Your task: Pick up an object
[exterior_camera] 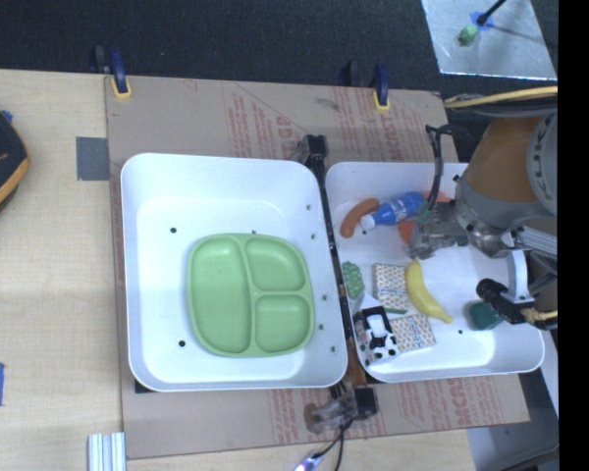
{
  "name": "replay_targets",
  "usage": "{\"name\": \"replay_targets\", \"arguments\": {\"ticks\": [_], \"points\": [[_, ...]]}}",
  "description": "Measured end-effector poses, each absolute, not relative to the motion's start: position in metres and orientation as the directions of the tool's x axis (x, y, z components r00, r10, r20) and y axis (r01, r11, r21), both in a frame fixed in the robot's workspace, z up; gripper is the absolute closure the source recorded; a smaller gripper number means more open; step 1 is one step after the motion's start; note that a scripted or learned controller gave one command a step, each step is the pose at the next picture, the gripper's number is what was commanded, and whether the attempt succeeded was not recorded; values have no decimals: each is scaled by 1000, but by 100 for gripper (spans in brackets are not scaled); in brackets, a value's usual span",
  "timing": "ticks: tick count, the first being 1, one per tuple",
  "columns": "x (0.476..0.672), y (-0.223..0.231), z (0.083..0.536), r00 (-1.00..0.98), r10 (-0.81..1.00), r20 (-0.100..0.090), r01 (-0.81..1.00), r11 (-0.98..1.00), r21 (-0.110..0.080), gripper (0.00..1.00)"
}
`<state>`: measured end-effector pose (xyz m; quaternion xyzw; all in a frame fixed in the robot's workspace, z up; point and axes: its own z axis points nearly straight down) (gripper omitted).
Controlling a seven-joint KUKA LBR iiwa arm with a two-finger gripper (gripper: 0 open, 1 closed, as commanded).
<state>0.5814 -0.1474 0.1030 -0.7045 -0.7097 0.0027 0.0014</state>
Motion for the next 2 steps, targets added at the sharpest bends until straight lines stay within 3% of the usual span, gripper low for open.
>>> {"name": "replay_targets", "arguments": {"ticks": [1,2], "points": [[581,-147,103,-7,1000,-2,1000,7,-6,0],[538,-120,91,-4,1000,0,1000,4,-5,0]]}}
